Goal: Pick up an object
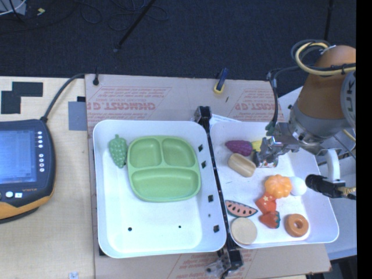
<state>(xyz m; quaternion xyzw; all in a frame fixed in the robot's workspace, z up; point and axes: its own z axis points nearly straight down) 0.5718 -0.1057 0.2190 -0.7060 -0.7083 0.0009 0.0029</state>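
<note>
The gripper (267, 153) hangs over the far middle of the right bin (325, 228), just right of the bread roll (242, 165) and close to the purple eggplant (239, 147). Whether its claw is open or closed cannot be told at this angle, and no object is seen between its tips. A small yellow item (256, 146) lies just beside the eggplant, partly hidden by the gripper. Nearer in the same bin sit an orange pumpkin (277, 186) with a white ball (298, 185) touching its right side, a red strawberry-like piece (267, 204) above another red piece (270, 219), a watermelon slice (240, 208) to their left, a round tan disc (244, 231) at the near left corner, and a doughnut (297, 225) to the near right. The arm (325, 86), orange above the wrist, enters from the right. The left bin (110, 237) holds a green divided plate (163, 168) with a bunch of green grapes (118, 150) touching its left edge. Both bins rest on cardboard (145, 100). Well left of the bins lies a handheld control pad (23, 167) with its cable running to the far side. A blue and yellow clamp (220, 81) sits on the far cardboard edge.
</note>
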